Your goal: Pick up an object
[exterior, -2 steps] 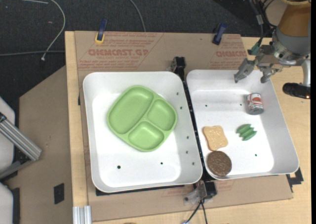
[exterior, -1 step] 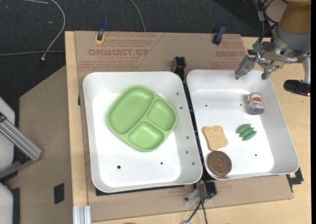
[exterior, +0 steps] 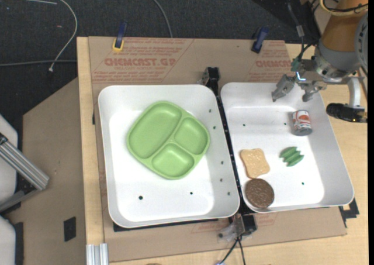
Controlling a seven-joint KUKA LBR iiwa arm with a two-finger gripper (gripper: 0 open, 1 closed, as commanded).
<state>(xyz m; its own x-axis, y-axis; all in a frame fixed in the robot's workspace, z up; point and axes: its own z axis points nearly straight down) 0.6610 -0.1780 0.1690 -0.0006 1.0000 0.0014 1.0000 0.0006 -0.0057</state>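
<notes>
On the left, the left bin [exterior: 117,199] held a green divided plate [exterior: 168,139], lying tilted near the bin's middle with its three compartments bare. Nothing else lay in that bin apart from a few dark specks on its floor.

The right bin [exterior: 327,190] carried four small things. Toward its near left corner sat a round brown cookie [exterior: 259,193], touching or just beside a slice of toast [exterior: 255,162] lying right behind it. Further right lay a small green pod [exterior: 291,156], its long axis running roughly across the bin, left to right with a slight slant. Behind that, close to the bin's right wall, lay a small can [exterior: 301,122] with a red and white label, seemingly on its side.

The claw [exterior: 298,88] hung over the far end of the right bin, its fingers spread apart with nothing between them. The can looked to be the nearest thing to it, lying just toward the camera and slightly right of the claw; the pod, toast and cookie lay progressively further forward and left. A pick would most likely call for a short shift toward the viewer and then a descent onto the can, with the wall close by as the hazard. Both bins rested on a cardboard-covered surface [exterior: 175,53].
</notes>
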